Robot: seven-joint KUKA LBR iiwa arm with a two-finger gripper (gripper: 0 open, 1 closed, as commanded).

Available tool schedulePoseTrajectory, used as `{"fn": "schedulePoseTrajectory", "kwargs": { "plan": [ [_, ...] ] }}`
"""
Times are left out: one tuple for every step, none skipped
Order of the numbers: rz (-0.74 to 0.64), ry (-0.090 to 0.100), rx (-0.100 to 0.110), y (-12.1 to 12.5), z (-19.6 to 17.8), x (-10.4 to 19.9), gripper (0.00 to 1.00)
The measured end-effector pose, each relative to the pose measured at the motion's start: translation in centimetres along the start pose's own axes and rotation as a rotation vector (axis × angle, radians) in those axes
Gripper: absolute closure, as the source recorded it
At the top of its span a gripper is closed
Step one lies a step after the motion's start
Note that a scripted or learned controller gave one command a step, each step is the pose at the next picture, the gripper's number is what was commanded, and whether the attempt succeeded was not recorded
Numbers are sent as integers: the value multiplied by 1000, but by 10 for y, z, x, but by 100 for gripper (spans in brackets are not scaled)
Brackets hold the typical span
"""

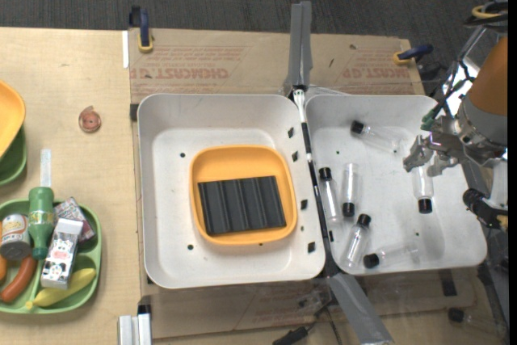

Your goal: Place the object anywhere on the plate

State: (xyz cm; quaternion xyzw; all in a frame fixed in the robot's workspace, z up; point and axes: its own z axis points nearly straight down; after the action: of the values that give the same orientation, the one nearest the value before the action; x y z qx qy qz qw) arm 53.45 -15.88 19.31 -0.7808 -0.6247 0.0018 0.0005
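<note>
An orange plate (242,160) with a dark ribbed slab (241,204) on it lies in the left white bin (161,198). Several clear vials with black caps lie scattered in the right white bin (388,198), among them one near the far wall (370,131) and one by the right side (423,188). My gripper (431,154) hovers over the right part of that bin, just above the right-side vial. Whether it touches the vial I cannot make out.
Two vials (349,183) lie close to the divider between the bins, and two more (355,240) near the front wall. A green tray of toy food (48,254) and an orange bowl (8,121) stand on the bench at far left.
</note>
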Motion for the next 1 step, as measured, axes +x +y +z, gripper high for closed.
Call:
{"fn": "schedulePoseTrajectory", "kwargs": {
  "plan": [
    [-218,-1,-2,44,-46,-14,100]
  ]
}}
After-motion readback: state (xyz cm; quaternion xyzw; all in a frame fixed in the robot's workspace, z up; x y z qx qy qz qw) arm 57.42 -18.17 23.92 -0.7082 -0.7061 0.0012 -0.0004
